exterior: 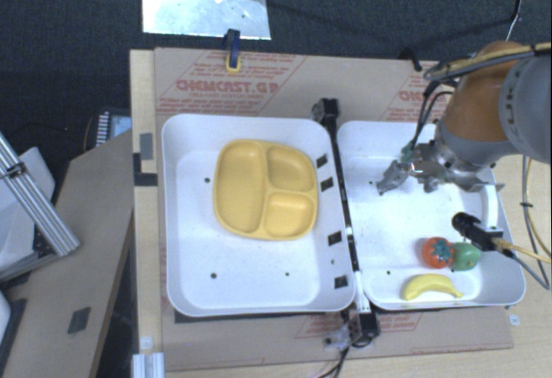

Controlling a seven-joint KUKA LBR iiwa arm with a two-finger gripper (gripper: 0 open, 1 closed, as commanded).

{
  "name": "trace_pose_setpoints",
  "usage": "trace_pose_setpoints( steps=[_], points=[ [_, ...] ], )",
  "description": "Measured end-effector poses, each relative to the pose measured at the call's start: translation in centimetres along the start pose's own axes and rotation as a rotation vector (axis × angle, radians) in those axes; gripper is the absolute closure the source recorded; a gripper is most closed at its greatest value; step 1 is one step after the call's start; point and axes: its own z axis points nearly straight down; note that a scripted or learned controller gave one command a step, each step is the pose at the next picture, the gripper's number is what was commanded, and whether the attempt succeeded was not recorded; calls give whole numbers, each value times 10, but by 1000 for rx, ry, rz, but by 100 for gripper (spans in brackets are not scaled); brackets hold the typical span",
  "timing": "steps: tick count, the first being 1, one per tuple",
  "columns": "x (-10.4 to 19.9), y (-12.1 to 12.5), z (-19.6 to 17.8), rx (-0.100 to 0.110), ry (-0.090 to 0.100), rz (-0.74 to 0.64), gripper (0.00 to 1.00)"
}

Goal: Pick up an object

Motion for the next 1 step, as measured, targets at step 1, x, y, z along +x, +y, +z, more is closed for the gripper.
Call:
trace_pose_setpoints(
  steps=[1],
  points=[
    [1, 0, 52, -1, 0, 0, 0]
  ],
)
